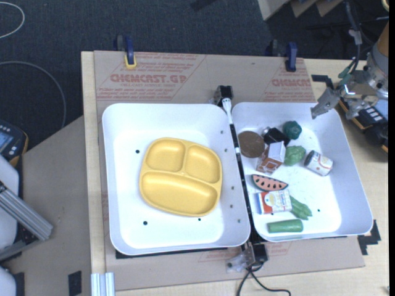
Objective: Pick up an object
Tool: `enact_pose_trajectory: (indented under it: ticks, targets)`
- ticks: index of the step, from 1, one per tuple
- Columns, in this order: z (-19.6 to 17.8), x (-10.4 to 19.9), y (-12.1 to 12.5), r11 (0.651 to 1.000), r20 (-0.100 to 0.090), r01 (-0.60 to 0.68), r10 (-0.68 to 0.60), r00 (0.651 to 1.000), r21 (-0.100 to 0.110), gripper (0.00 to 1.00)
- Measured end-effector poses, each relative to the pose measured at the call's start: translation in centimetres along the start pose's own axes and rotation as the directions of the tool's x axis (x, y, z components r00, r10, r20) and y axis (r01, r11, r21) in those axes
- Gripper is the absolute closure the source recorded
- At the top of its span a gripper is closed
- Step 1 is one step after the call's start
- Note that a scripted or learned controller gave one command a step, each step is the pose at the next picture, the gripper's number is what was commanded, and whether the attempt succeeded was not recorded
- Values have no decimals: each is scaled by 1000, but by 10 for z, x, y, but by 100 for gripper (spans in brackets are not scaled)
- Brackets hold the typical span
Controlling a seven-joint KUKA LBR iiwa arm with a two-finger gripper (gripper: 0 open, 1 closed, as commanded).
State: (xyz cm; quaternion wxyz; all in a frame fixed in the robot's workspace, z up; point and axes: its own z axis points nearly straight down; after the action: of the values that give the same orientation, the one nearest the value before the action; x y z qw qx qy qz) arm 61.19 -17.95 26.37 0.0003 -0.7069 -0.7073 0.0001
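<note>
- Your gripper (323,106) hangs over the right bin's (345,184) far right corner; you cannot tell its state, and nothing shows in it
- You're at the approach step: the toys cluster mid-bin, the small can (318,163) nearest
- Next calls for a reach inward and down
- The can lies apart from its neighbours, with open room; the watermelon slice (269,182) sits crowded

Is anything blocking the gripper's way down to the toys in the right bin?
Nothing visible does. The gripper sits above the right bin's far right corner, and the toys, such as the watermelon slice and small can, lie uncovered below it.
</note>
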Motion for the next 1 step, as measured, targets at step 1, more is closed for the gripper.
enact_pose_trajectory:
  ticks: [1]
  targets:
    - [-11, 0, 1, 1000, 2, 1, -1, 1000, -4, 100]
